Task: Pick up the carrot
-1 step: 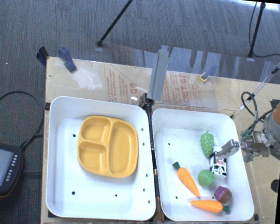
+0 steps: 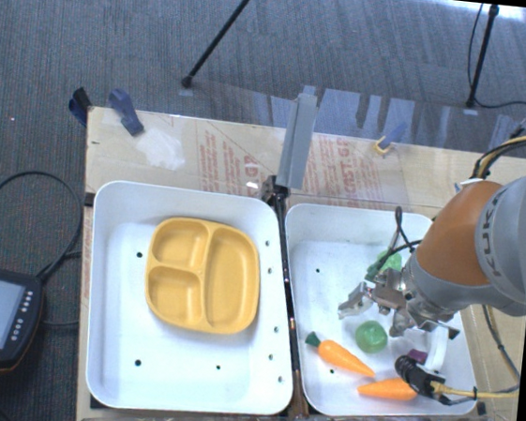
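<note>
Two orange carrots lie in the right bin (image 2: pixel 336 232) near its front wall. One carrot (image 2: pixel 345 357) has a green top pointing left. The other carrot (image 2: pixel 387 390) lies closer to the front right corner. My gripper (image 2: pixel 382 308) hangs low over the bin's middle, just above and behind a round green fruit (image 2: pixel 370 336). It stands a short way behind the carrots and touches neither. Nothing orange shows in the gripper.
A green leafy item (image 2: pixel 387 262) peeks out behind the gripper. A white and purple object (image 2: pixel 435 347) lies at the right of the bin. The left bin (image 2: pixel 119 236) holds a yellow divided plate (image 2: pixel 205 274). A grey post (image 2: pixel 297 147) stands behind the bins.
</note>
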